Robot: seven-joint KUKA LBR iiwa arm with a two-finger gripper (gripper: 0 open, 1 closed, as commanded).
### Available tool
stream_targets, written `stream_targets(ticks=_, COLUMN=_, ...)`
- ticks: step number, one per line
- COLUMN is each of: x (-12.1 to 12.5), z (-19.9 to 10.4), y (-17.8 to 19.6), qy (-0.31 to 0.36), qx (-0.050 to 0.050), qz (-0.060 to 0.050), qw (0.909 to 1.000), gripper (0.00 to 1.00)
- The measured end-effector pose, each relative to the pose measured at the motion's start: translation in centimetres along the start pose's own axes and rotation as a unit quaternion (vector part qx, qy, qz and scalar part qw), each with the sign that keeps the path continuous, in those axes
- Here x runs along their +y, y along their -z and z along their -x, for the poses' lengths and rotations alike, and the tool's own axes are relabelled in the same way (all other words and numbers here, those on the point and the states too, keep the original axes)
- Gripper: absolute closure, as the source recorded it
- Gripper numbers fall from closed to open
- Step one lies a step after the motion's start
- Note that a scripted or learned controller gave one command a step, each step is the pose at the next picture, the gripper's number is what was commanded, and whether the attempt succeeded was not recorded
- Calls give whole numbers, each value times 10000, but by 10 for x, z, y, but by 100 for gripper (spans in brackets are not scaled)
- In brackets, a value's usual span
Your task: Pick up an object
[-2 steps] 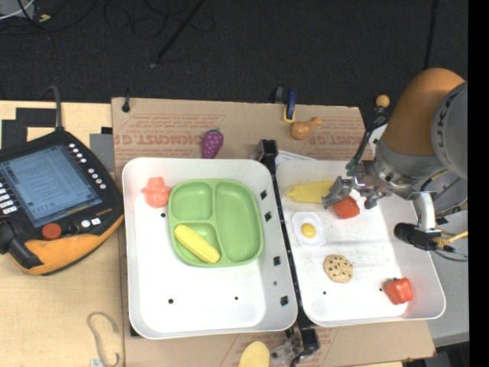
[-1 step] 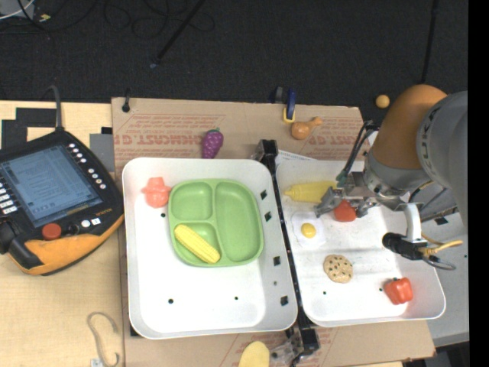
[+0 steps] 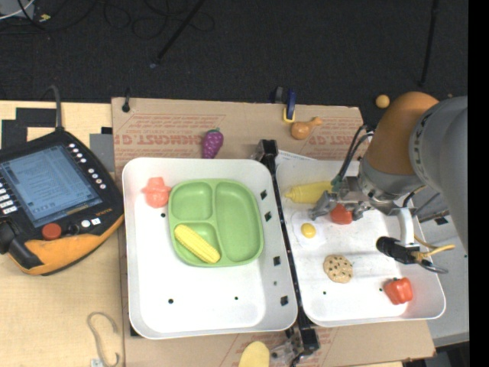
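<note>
A grey and orange handheld control pendant point(image 3: 53, 189) lies on the bench, well left of the bins. The left shallow white bin point(image 3: 199, 312) holds a pink plastic toy point(image 3: 155, 193) near its upper left corner. Beside the toy is a green three-compartment plastic plate point(image 3: 237, 220), with a yellow toy corn cob point(image 3: 197, 243) in its lower left compartment. The lower third of this bin's floor is bare.

A purple toy grape bunch point(image 3: 212, 142) lies on the cardboard just beyond that bin's far rim. The right shallow white bin point(image 3: 359, 300) holds a yellow banana-like toy point(image 3: 307, 193) near its upper left edge, a toy fried egg point(image 3: 308, 230) below it, and a brown toy cookie point(image 3: 337, 267) near the middle.

The gripper point(image 3: 336, 205) is low over the bin's upper part, and whether it is wide or narrow cannot be told. A small red round toy point(image 3: 341, 215) sits right at its tip. A red toy pepper point(image 3: 397, 290) lies close to the lower right rim, with bare floor between it and the cookie.
</note>
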State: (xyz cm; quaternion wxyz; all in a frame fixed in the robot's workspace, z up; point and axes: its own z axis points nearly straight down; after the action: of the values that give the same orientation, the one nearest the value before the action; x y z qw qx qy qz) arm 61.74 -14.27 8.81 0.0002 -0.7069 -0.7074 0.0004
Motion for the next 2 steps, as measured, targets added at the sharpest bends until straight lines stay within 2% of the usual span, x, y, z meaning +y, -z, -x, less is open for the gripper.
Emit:
stream_targets(ticks=1, x=0, z=1, y=11, qy=-16, qx=8, qz=9, qw=10000, gripper=100)
stream_targets(ticks=2, x=-2, z=-3, y=55, qy=-9, qx=4, qz=9, qw=10000, gripper=100)
